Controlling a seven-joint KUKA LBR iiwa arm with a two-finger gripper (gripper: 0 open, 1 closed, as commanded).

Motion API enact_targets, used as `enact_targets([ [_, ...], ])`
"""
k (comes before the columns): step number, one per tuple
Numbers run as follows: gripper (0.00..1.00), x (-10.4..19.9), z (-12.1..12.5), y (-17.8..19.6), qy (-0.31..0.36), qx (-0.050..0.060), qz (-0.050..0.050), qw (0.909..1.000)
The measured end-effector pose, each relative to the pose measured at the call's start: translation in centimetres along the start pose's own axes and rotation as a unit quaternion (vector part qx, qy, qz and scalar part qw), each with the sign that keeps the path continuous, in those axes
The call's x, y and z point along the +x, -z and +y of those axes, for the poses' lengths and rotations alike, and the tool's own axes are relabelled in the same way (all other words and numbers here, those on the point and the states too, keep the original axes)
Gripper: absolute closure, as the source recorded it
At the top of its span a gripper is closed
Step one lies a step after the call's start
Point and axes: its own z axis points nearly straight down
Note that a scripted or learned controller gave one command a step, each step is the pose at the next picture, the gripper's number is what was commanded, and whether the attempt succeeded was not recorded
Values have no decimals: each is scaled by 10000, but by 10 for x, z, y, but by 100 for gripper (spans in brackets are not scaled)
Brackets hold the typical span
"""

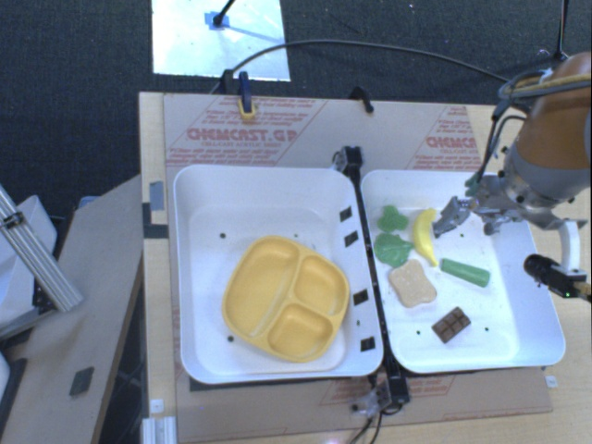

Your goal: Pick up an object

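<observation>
The right bin [541, 340] holds several toy foods. There are two green leafy pieces [393, 234], a yellow banana [425, 235], a green cylinder [464, 272], a tan bread slice [413, 286] and a brown chocolate bar [451, 325]. My gripper [467, 218] hangs over the upper part of this bin, just right of the banana and above the green cylinder. I see nothing held in it. The grey and orange arm [555, 128] comes in from the right edge.
A yellow divided plate [285, 296] lies in the left bin [199, 248]. A black clip bar [363, 248] runs between the two bins. Cables cross the bench behind them. A metal rail [37, 257] sits at the far left.
</observation>
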Motion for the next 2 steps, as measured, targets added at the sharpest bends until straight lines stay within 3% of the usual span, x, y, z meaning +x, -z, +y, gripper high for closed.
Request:
enact_targets([
  [1, 0, 0, 3, 6, 12, -59, -7, 10000],
  [2, 0, -3, -2, -37, 0, -45, -5, 10000],
])
